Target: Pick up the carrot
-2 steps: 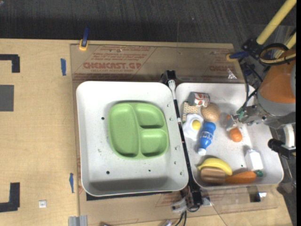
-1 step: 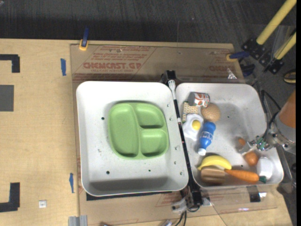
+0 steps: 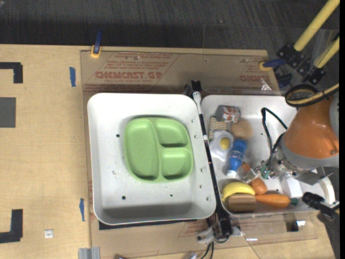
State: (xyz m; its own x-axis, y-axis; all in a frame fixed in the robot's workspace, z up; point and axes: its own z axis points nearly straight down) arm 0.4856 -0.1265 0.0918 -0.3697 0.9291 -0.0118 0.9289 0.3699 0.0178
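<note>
While the carrot [image 3: 273, 200] is lying touching the banana [image 3: 237, 189], you are risking a wrong grab. Whether the fingers are gaping or closed, I cannot tell.

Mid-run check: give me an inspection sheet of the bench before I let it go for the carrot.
Surface: two white bins side by side on a cardboard-covered bench.
Job's things: carrot lies at the right bin's near edge.
Clutter: green divided plate in left bin; banana, blue bottle and small can in right bin.
Grippers: gripper above right bin; finger state unclear.
Cables: black cable loops over right bin.
Surroundings: blue tape marks, dark carpet.
</note>
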